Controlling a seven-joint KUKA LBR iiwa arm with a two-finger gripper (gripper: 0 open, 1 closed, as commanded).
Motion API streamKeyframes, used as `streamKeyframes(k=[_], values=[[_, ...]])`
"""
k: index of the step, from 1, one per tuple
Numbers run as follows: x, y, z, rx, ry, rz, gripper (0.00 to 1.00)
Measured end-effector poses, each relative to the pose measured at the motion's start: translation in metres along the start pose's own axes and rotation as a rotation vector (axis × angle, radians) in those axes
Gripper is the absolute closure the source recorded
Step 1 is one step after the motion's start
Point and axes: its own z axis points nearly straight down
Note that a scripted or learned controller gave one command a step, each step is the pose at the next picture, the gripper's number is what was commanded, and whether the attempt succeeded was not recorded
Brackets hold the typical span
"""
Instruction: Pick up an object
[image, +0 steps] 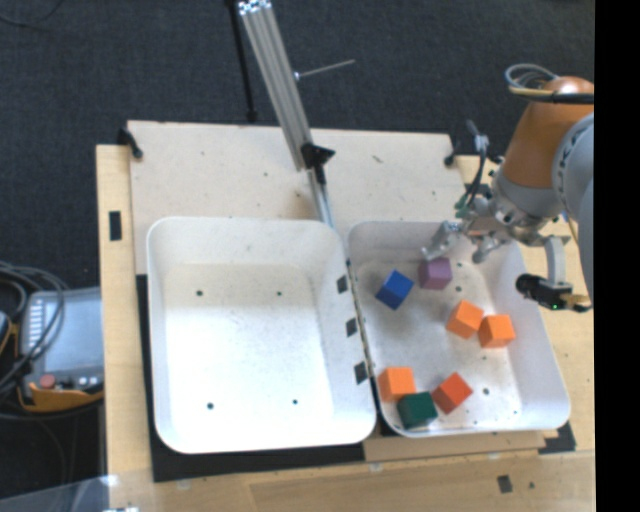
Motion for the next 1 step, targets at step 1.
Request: streamKeyframes(k=[1], values=[[-0.0009, 0.0023, -0.0154, -0.01, -0.002, 0.0, 1.0]])
